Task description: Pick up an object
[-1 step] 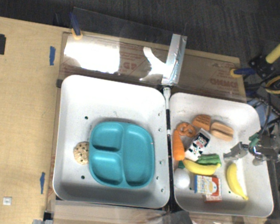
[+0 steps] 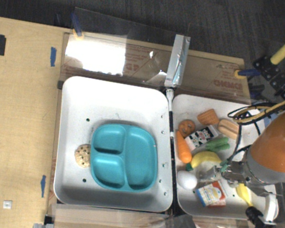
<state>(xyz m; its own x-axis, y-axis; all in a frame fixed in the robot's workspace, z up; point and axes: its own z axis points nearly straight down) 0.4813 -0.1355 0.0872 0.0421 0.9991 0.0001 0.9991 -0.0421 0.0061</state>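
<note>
The hand (image 2: 218,170) is low in the right bin (image 2: 192,206), among the toy foods, and I cannot tell its state. It is just beside a yellow lemon (image 2: 206,159), a white egg (image 2: 187,181) and a small carton (image 2: 211,194). An orange carrot (image 2: 183,147) lies near the divider. In the left bin (image 2: 76,95) sits a teal divided tray (image 2: 124,156), and a cookie (image 2: 83,154) touches its left side.

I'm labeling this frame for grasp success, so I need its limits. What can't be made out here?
- Claw, camera view: small and lost in clutter above the right bin; its state is unreadable.
- Banana: partly covered by the arm's wrist.
- Small carton: print too small to read.
- Cookie: partly tucked behind the teal divided plate.
</note>
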